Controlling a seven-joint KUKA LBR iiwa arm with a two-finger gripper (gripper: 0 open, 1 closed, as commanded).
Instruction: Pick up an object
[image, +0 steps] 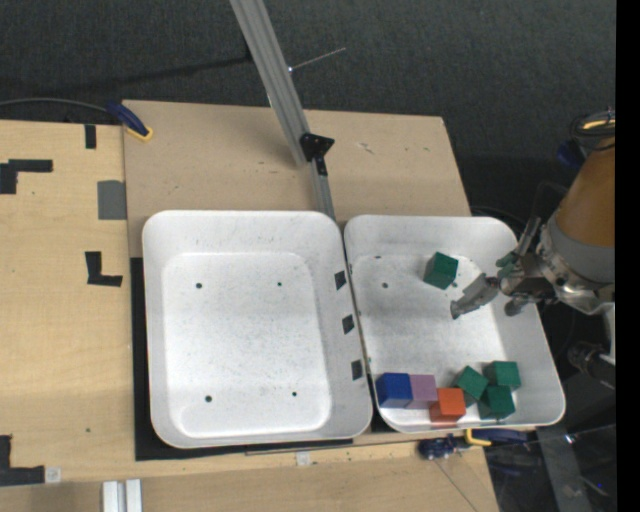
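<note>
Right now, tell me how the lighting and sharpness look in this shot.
Camera view: lighting even, with soft shadows under the green cube and the block cluster; no strong glare on the bins; the gripper is slightly blurred, the blocks sharp enough.

We see a slanted metal rail (283, 90) well up the view from the hand (490, 298), with a black bracket (316, 148) on it. Far across the bench (60, 330) from the hand lie black tape marks (95, 268) and a grey patch (112, 198). Below the hand sits a blue clamp (445, 447).
</note>
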